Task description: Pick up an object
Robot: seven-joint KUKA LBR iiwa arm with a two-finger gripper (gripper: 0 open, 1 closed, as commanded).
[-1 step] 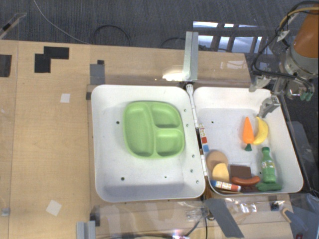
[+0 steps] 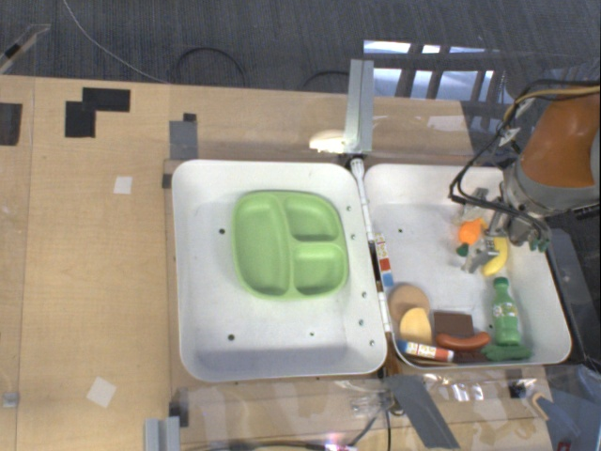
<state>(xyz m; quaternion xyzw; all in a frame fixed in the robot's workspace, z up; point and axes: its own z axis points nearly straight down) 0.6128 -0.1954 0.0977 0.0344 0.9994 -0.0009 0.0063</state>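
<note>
Nearest my camera, along the front wall of the right bin point(image 2: 560, 346), a cluster of toy food is lying: a red sausage point(image 2: 463, 341) and a small tube with a red end point(image 2: 427, 350) are sitting at the very front, a dark brown block point(image 2: 454, 323) is resting just behind them, and a tan bread-like piece point(image 2: 410, 310) is leaning toward the bin's left wall. Beside them I am seeing a green bottle point(image 2: 506, 320) standing in the front right corner. Farther back, the gripper point(image 2: 485, 251) is hanging low over the middle of that bin, with a yellow banana point(image 2: 496, 256) right at its tip and an orange piece point(image 2: 469, 233) just to the left; I cannot tell from here whether the claw is spread or pinching either one. Across the divider, the left bin point(image 2: 207, 346) is holding a green divided plate point(image 2: 286, 243), lying flat near its centre. Behind the gripper, the arm point(image 2: 562, 148) with its orange band is reaching in from the right, dark cables looping off it, and grey carpet point(image 2: 188, 17) is running past the bench's far edge.
</note>
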